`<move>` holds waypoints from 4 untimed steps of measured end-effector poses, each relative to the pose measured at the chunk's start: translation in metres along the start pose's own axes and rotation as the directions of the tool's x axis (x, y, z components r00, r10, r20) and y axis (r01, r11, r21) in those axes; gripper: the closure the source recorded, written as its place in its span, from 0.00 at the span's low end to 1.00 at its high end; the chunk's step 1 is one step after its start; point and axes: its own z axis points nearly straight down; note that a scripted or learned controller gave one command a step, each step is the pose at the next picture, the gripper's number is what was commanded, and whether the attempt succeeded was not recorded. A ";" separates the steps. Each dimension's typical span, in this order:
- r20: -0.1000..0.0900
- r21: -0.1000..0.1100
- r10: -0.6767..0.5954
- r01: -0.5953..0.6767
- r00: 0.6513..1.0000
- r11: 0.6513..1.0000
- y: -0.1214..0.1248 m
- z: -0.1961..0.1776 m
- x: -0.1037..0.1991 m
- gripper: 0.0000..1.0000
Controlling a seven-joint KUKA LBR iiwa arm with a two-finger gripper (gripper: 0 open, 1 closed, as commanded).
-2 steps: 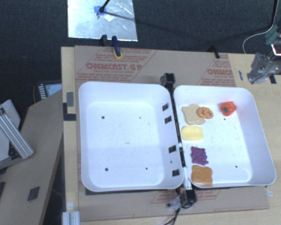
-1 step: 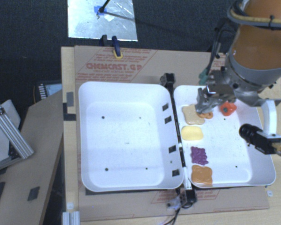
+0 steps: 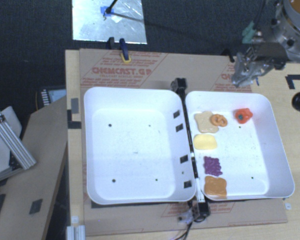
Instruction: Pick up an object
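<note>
The right bin (image 3: pixel 277 156) holds several small food-like objects. A red-orange pepper (image 3: pixel 243 115) lies near its back wall. A tan pretzel (image 3: pixel 219 120) rests against a cream bread slice (image 3: pixel 205 121). Below them lie a pale yellow piece (image 3: pixel 205 142), a purple grape cluster (image 3: pixel 212 166) and a brown toast slice (image 3: pixel 215 186) near the front wall. My gripper (image 3: pixel 243 78) hangs above the bench just behind the right bin's back rim, up and slightly right of the pepper, with nothing seen in it.
The left bin (image 3: pixel 92 149) sits beside the right one, joined by a black hinge strip (image 3: pixel 182 129). A shiny metal sheet (image 3: pixel 109 13) lies at the back. An aluminium rail (image 3: pixel 10 139) stands at the left edge.
</note>
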 end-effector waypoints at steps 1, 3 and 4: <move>0.003 0.024 -0.002 0.002 1.000 1.000 -0.005 0.096 0.029 1.00; 0.003 0.027 -0.007 0.007 1.000 1.000 -0.006 0.122 0.095 1.00; 0.002 0.014 0.003 -0.003 1.000 1.000 -0.005 0.106 0.090 1.00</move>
